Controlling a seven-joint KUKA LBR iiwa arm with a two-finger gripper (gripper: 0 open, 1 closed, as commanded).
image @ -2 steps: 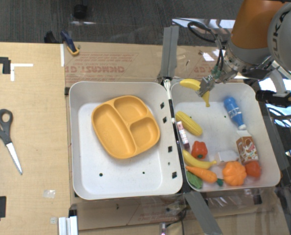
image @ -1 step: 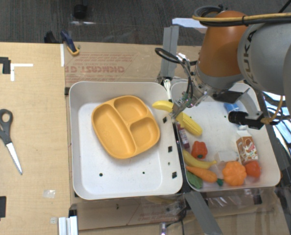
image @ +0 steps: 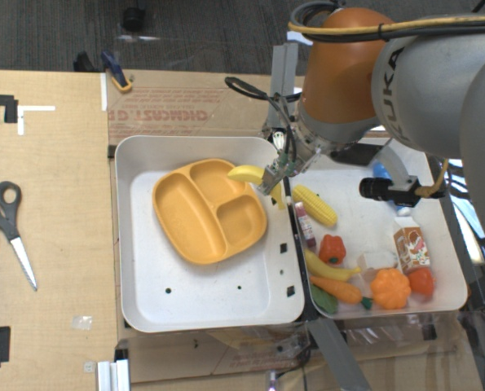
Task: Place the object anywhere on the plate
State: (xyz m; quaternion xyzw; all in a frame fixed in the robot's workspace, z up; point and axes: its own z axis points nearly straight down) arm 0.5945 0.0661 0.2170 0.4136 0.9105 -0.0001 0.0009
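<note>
An orange-yellow divided plate [image: 205, 210] lies tilted in the left white bin [image: 144, 300]. My gripper [image: 272, 177] hangs over the plate's right rim, close to the wall between the two bins. A small yellow banana [image: 244, 172] sticks out leftward from between its fingers, just above the plate's upper right edge. The gripper looks shut on the banana. The arm's orange band and grey wrist hide the area right behind the gripper.
The right bin [image: 450, 300] holds a corn cob [image: 315, 204], a red pepper [image: 332, 248], an orange [image: 390, 287], a small carton [image: 411, 248], a carrot [image: 340, 287] and several other toys. Scissors [image: 10, 226] lie on the bench at the left.
</note>
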